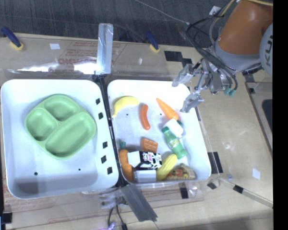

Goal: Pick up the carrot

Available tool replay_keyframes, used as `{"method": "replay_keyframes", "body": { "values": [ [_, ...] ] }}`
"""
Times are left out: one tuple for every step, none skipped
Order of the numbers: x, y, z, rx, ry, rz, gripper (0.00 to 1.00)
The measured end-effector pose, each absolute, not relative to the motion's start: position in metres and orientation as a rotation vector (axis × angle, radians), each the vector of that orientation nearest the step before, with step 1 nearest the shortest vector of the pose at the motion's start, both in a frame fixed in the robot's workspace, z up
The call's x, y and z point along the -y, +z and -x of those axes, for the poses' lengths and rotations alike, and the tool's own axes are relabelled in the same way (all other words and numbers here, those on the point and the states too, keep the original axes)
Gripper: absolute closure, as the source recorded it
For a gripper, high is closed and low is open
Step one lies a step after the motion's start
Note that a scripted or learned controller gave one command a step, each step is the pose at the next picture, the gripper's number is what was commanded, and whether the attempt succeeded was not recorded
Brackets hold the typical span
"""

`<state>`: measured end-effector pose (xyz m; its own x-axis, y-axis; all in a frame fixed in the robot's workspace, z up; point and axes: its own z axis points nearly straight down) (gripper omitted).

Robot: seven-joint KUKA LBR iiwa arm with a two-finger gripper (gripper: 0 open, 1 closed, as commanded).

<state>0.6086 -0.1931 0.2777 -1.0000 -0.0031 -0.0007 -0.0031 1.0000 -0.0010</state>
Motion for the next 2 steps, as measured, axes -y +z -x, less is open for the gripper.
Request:
{"method": "replay_keyframes", "body": {
  "values": [
    [0.188,0.092,-0.593,-3.110,-0.001,-0.432,0.00],
    [0.186,0.103,-0.595,-3.110,-0.002,-0.418,1.00]
  ]
}}
